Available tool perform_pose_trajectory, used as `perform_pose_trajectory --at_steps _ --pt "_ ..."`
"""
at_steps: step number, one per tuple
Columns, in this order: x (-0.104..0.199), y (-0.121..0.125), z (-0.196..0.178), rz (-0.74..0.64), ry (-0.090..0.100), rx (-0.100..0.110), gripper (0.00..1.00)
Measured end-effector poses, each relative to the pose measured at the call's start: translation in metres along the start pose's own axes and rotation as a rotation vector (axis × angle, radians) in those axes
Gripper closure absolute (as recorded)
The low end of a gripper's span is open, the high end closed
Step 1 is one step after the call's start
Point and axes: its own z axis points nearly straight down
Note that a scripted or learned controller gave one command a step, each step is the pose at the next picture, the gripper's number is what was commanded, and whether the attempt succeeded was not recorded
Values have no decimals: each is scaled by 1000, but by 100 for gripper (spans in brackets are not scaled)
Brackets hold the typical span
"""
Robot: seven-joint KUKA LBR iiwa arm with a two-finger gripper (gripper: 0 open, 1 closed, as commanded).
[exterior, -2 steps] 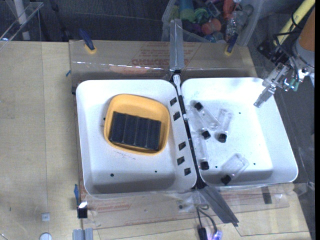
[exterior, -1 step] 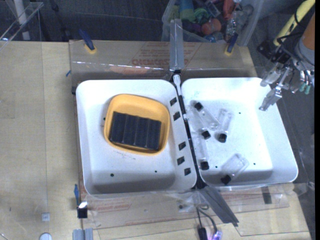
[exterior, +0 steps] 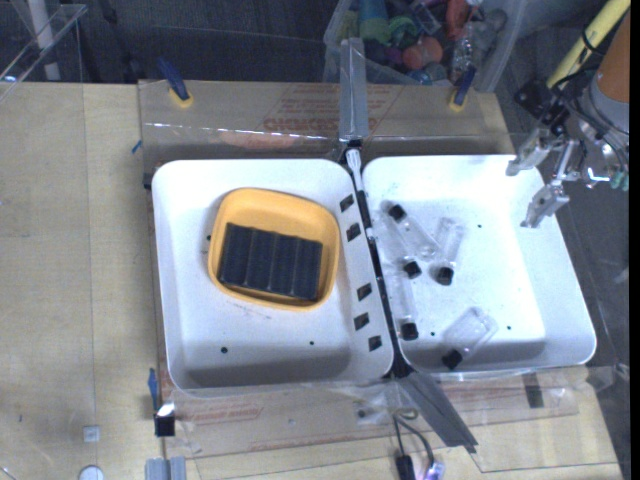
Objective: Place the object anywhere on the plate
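Observation:
A yellow plate sits in the left bin. A black ridged rectangular object lies flat on the plate and covers most of its middle. My gripper hangs over the far right corner of the right bin, well away from the plate. Its two grey fingers stand apart, open, with nothing between them.
Several clear tubes with black caps lie scattered across the left half and front of the right bin. A divider with black tabs separates the bins. A container of coloured toys stands behind the bench.

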Motion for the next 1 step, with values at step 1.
perform_pose_trajectory --at_steps 1 --pt "2 -1 1 27 1 0 0"
